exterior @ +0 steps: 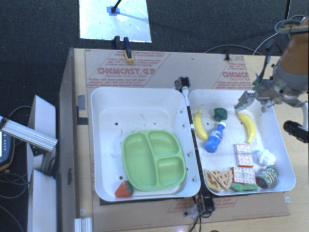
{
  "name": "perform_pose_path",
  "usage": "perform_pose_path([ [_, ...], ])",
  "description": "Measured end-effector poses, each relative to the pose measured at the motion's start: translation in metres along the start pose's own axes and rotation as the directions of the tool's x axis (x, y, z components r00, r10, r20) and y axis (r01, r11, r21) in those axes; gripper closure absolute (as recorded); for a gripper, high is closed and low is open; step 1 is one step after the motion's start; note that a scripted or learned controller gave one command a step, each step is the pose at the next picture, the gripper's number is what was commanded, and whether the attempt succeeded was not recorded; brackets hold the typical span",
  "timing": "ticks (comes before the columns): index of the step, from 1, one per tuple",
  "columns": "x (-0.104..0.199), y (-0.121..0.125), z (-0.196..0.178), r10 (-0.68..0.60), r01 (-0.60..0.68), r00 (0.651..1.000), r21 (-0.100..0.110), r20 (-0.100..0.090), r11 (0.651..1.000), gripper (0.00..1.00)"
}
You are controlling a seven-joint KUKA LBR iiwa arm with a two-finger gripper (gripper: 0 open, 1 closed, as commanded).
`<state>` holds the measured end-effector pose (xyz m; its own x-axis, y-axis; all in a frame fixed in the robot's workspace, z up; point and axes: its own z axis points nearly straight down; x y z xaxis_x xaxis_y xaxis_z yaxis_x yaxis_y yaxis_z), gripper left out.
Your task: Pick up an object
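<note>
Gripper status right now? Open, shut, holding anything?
Gripper: above the right bin's far edge, just over the upper end of a banana. Nothing seen held; whether it is open or closed cannot be told.

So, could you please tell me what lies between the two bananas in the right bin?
In the camera view, the blue bottle and a dark green object lie between the left banana and the right banana.
</note>
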<state>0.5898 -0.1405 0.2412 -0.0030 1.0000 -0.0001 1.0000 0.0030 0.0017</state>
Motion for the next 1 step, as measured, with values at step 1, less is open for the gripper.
perform_pose_path([
  [1,0.0239,0.0388,0.0894,-0.001,0.001,1.000,0.003,-0.001,1.000,0.00],
])
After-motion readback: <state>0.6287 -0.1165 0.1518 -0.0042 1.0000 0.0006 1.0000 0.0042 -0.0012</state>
